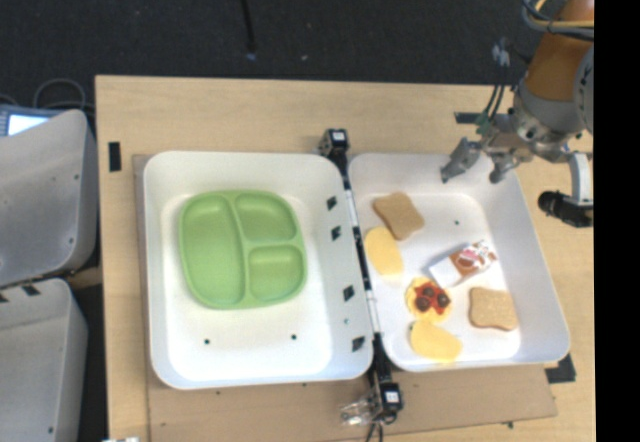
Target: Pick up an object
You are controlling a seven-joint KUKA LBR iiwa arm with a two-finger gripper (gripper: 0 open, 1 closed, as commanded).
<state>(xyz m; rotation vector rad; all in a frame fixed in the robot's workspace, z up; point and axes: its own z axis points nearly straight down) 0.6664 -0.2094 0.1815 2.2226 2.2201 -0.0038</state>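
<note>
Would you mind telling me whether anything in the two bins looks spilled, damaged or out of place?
Nothing stands out. The green tray lies flat in the left bin; the toy food pieces lie loosely scattered, undamaged, in the right bin.

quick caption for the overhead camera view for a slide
KUKA arm's gripper, fingers spread, hovers over the right bin's far edge above toy food pieces; a green divided plate sits in the left bin.

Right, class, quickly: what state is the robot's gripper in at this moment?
Gripper: open, holding nothing, above the far edge of the right bin.
</note>
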